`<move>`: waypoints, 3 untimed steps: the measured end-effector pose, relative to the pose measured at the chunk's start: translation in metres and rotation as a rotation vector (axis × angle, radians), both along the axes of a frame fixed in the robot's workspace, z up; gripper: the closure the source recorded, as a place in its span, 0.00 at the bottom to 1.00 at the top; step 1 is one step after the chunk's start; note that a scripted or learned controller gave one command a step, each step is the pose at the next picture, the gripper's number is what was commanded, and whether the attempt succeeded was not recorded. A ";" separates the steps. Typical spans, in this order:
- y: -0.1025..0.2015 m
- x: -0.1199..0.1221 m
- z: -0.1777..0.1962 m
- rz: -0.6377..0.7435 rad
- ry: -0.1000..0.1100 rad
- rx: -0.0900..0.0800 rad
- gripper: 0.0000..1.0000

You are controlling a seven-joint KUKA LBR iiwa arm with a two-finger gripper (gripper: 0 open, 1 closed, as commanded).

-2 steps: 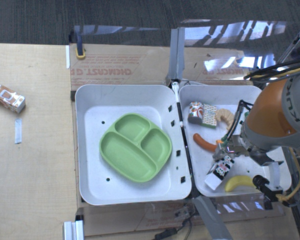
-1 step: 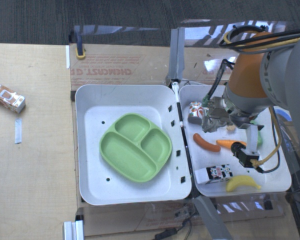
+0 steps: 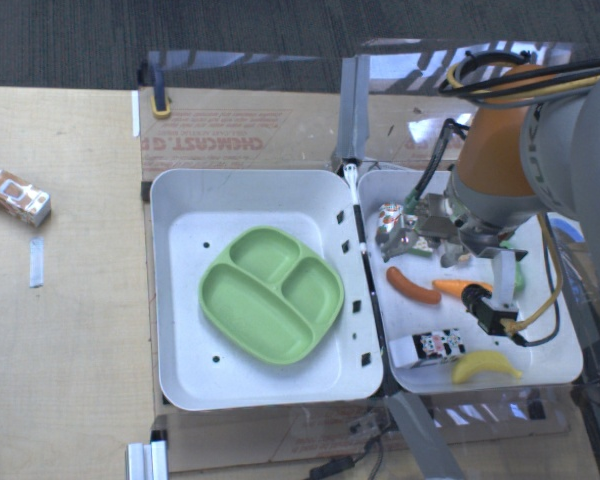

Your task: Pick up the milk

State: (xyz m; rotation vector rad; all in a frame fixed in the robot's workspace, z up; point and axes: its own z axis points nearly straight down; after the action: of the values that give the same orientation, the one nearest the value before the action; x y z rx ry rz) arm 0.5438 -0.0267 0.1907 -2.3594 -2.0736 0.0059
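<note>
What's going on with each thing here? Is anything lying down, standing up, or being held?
Green divided plastic plate: lying flat in the left white bin.
Black-and-white milk carton: on its side in the right white bin, untouched.
Yellow banana: lying beside the carton.
Sausage: lying flat.
Orange carrot: lying flat.
Small orange-and-white carton: tipped over on the bench.

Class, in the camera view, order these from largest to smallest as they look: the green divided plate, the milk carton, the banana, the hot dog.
1. Green divided plate, by far the largest.
2. Banana, milk carton and hot dog: these look too alike in size to rank.
</note>
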 end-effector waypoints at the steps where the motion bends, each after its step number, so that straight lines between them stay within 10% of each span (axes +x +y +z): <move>1: -0.058 0.073 -0.001 0.041 0.001 0.000 0.00; 2: -0.066 0.109 -0.083 0.102 -0.003 0.001 0.00; 3: -0.109 0.048 -0.091 0.223 -0.017 -0.003 0.00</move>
State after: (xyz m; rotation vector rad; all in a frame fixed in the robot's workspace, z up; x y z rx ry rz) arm 0.5923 -0.1354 0.0997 -2.1234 -2.3337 -0.0109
